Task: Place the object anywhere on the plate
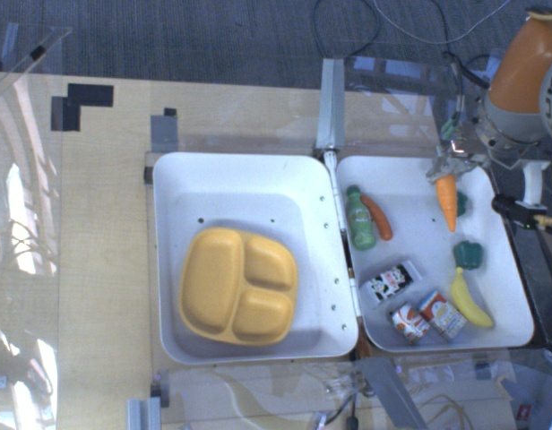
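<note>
A yellow plate [238, 285] with three compartments lies in the left white bin [177, 195]. My gripper [449, 163] hangs over the far right corner of the right bin [410, 173]. An orange carrot [447, 202] points down from between its fingers, thick end up, so the gripper is shut on it. A small dark teal thing [461, 204] peeks out from behind the carrot.
The right bin also holds a green bottle [359, 216], a red sausage-like piece [377, 218], a green pepper [468, 255], a banana [470, 299], a black-and-white carton [390, 281] and two small packs [409, 322] [444, 314]. A metal divider [331, 115] stands between the bins.
</note>
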Robot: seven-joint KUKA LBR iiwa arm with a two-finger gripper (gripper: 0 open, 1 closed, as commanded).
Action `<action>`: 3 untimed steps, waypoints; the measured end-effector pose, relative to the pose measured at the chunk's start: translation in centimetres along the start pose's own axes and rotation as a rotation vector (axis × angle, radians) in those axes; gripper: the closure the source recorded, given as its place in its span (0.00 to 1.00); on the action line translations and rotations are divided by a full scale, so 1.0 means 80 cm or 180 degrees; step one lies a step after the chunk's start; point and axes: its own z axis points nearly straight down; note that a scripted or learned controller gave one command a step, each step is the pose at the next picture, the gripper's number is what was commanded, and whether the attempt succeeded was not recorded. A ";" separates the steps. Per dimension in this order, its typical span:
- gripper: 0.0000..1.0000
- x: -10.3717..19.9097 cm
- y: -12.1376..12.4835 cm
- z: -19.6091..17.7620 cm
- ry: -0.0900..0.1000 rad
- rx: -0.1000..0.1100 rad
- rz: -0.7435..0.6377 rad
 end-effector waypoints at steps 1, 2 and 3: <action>1.00 0.119 -0.003 -0.027 0.0008 -0.0002 -0.0393; 1.00 0.202 0.014 -0.002 0.0007 -0.0010 -0.1921; 1.00 0.202 0.017 -0.017 0.0004 -0.0032 -0.1925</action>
